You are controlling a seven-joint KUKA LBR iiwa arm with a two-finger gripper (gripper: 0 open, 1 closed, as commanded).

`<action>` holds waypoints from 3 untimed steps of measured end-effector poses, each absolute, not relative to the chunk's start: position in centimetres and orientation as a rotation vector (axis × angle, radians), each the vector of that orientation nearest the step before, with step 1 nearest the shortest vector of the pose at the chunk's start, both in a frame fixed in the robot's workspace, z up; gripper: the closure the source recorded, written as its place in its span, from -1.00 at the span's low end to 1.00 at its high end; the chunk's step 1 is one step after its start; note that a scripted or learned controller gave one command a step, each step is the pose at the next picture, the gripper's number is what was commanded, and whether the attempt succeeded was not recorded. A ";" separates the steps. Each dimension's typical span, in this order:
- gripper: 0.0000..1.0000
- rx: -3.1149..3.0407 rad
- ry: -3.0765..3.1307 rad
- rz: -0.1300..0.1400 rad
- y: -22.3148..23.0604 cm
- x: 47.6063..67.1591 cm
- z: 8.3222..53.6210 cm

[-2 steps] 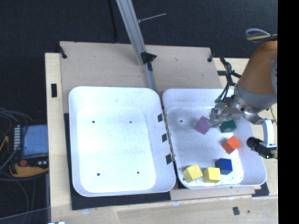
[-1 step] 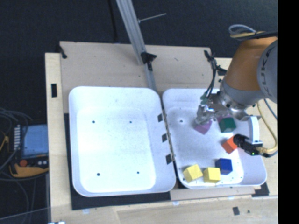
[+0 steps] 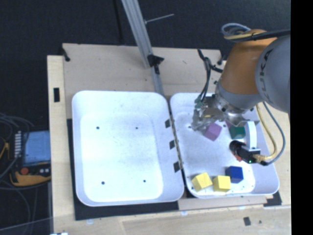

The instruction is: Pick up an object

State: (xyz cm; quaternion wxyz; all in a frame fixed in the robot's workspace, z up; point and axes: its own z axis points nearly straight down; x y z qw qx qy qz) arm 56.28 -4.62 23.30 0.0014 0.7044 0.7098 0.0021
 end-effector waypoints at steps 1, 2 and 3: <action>1.00 2.214 2.231 0.002 0.3 55.3 23.0; 1.00 2.214 2.230 0.003 4.5 55.4 23.0; 1.00 2.213 2.231 0.003 9.9 56.5 22.9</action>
